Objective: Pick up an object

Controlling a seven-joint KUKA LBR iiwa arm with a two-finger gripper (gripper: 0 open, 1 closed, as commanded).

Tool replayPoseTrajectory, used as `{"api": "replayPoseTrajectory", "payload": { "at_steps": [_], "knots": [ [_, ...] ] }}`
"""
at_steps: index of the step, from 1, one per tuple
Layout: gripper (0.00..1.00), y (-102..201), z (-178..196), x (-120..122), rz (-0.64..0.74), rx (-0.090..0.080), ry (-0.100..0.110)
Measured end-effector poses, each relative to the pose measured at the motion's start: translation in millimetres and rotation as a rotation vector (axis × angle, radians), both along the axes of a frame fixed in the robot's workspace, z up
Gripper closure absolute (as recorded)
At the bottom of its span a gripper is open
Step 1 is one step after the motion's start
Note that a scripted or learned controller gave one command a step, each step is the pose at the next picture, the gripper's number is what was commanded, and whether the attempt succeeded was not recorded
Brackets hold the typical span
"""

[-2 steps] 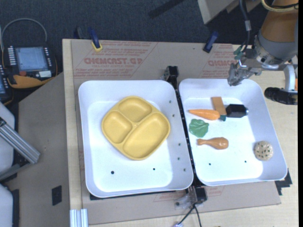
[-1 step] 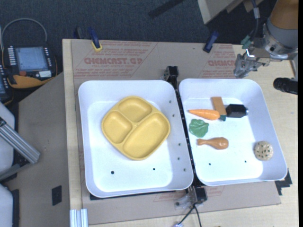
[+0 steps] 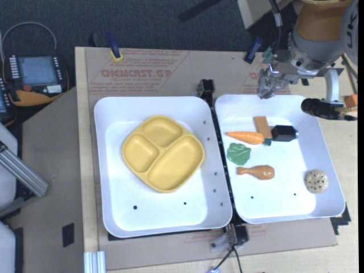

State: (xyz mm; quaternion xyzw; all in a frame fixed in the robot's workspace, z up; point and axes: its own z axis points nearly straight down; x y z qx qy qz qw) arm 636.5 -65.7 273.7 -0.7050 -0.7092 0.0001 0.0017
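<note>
The carrot point(image 3: 245, 136) lies in the right bin point(image 3: 327, 178), touching a tan block point(image 3: 262, 125), with a leaf point(image 3: 238, 153), drumstick point(image 3: 256, 172) and cookie point(image 3: 316, 181) nearby. The claw point(image 3: 267, 90) hangs over that bin's far rim; its state I cannot tell. The left bin point(image 3: 111, 192) holds a yellow tray point(image 3: 163, 153). Cardboard point(image 3: 136, 71) on the counter reads "CHEMCAST".

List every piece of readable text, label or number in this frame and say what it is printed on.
"CHEMCAST GP": red print, repeated, on the brown protective sheet covering the bench behind the left bin; the last letters are faint, so that reading is uncertain.
Smaller red lines above and below that name: too blurred to read.
Red print on the same sheet behind the right bin: too faint to read.
Screen of the handheld pendant at far left: too small to read.
</note>
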Motion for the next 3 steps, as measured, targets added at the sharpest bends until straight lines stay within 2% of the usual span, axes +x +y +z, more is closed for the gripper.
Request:
{"api": "replayPoseTrajectory", "payload": {
  "at_steps": [1, 3],
  "knots": [
    [1.0, 56, 1, 3, 0.001, 0.0, -0.002],
    [1.0, 155, -30, 2, -0.001, -0.001, 0.002]
  ]
}}
